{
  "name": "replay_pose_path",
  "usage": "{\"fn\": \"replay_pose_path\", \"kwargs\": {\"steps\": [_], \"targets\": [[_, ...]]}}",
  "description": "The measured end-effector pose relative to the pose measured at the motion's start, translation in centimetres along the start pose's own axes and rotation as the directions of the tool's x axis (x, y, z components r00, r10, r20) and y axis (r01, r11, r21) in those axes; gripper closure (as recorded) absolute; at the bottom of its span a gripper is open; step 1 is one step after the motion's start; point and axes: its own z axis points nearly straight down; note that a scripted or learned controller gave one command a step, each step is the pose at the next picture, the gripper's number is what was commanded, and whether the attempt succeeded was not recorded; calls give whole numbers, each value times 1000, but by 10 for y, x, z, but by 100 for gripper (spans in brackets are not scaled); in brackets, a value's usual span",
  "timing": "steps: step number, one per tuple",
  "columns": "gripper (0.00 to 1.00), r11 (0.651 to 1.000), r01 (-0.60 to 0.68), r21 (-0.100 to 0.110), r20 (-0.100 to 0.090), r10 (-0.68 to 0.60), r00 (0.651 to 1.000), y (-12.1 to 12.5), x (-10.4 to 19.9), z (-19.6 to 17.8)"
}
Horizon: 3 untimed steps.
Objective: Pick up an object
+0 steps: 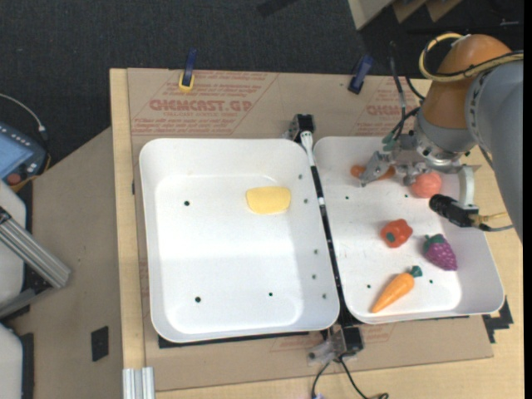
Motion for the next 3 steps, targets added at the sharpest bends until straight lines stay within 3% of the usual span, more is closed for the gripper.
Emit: {"fn": "replay_pose_path", "kwargs": {"steps": [1, 2, 3], "targets": [[0, 1000, 0, 5, -5, 0, 1000, -105, 51, 1], [0, 1000, 3, -10, 0, -3, 1000, -60, 56, 0], [0, 1000, 1, -14, 3, -1, 1000, -3, 14, -23]]}}
